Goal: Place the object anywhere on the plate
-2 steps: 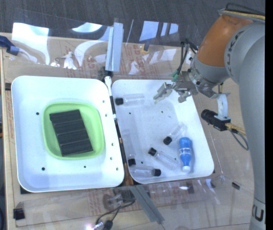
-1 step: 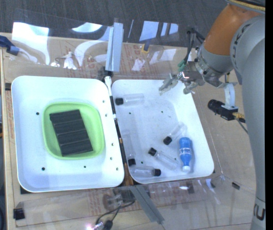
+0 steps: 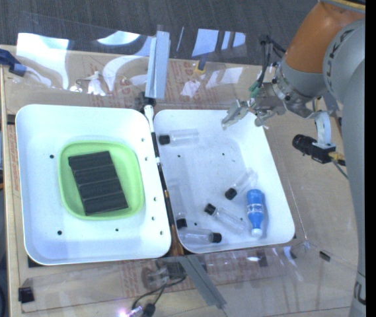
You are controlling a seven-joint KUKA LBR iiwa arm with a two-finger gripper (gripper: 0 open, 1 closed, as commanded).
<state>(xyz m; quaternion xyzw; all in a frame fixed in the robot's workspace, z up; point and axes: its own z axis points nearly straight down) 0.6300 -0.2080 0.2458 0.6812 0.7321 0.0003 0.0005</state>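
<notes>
The dark ridged block (image 3: pixel 96 181) already lies flat in the green plate (image 3: pixel 129 164) at the left bin's (image 3: pixel 32 121) centre, so the placing looks done. My jaws (image 3: pixel 244 113) hang spread and empty over the right bin's (image 3: pixel 277 177) one o'clock corner, apart from the vials and blue bottle (image 3: pixel 256 210) lying toward five o'clock.

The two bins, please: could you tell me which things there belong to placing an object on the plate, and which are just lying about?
For the job:
green plate
blue bottle
clear tubes with black caps
gripper

Lying about:
dark ridged block on the plate
blue clamp
</notes>
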